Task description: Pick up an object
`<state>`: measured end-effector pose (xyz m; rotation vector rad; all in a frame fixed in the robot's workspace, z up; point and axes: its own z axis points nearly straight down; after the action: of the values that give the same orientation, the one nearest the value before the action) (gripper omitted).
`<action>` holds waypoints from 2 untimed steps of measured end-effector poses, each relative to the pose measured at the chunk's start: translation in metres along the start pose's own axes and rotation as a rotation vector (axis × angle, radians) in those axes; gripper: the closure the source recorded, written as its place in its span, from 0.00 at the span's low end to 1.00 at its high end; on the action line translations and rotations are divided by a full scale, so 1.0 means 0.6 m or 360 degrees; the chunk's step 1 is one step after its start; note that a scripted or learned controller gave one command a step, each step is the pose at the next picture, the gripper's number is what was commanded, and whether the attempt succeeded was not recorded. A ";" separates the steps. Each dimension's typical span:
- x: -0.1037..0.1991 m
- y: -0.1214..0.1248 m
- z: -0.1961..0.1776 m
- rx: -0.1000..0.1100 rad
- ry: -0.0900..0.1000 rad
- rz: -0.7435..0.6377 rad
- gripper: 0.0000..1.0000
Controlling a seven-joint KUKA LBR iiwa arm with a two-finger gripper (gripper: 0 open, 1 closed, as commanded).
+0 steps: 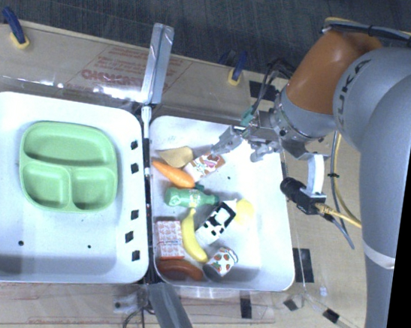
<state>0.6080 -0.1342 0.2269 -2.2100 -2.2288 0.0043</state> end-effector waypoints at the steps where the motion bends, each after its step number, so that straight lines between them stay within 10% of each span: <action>1: 0.011 -0.043 0.202 0.0002 0.0000 0.0075 0.00; 2: 0.053 -0.099 0.229 0.0001 0.0000 0.0203 0.00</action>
<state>0.5475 -0.1029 0.0898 -2.3471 -2.0837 0.0053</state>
